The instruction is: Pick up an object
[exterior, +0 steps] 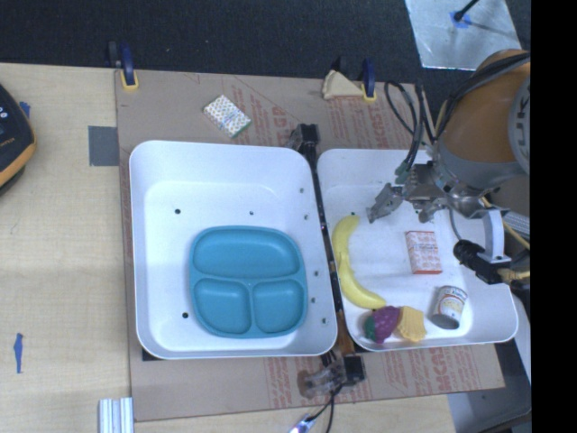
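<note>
We note the smooth blue divided tray (247, 280) in the left bin (144, 242). Right bin (505, 327) — curved yellow banana (348, 269), long axis near-vertical. Gripper (407, 202) above its upper end — jaws spread, holding nothing.

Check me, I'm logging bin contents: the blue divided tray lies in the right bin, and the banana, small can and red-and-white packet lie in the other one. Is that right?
One slip: the blue divided tray lies in the left bin, as the camera view shows. The banana, small can and red-and-white packet lie in the other one, the right bin.
</note>
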Controlling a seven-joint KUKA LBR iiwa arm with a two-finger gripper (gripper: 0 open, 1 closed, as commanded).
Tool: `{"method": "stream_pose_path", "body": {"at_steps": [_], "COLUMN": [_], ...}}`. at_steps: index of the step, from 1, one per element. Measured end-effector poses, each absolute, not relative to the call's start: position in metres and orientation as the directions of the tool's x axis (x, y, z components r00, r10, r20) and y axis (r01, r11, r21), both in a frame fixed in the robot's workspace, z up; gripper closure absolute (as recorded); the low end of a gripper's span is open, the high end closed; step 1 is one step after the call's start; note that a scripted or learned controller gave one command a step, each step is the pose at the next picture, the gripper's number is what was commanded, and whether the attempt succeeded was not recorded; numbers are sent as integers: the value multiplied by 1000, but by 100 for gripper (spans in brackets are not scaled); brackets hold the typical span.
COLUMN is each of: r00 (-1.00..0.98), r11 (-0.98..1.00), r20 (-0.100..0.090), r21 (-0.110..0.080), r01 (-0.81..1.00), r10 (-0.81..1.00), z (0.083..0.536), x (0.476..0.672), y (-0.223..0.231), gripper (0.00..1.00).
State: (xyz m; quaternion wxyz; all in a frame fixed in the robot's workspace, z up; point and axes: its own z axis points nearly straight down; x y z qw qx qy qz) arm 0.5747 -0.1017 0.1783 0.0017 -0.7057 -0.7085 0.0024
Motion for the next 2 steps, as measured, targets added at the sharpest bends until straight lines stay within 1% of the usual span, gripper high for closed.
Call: {"method": "stream_pose_path", "body": {"at_steps": [1,2], "r00": [-2,-4], "r11": [2,4], "r20": [-1,-1], "r21": [-1,-5], "r01": [1000,1000], "r10": [1000,1000], "z": [262,205], "x": [531,539], "y": [-132,-164], "gripper": [0,0]}}
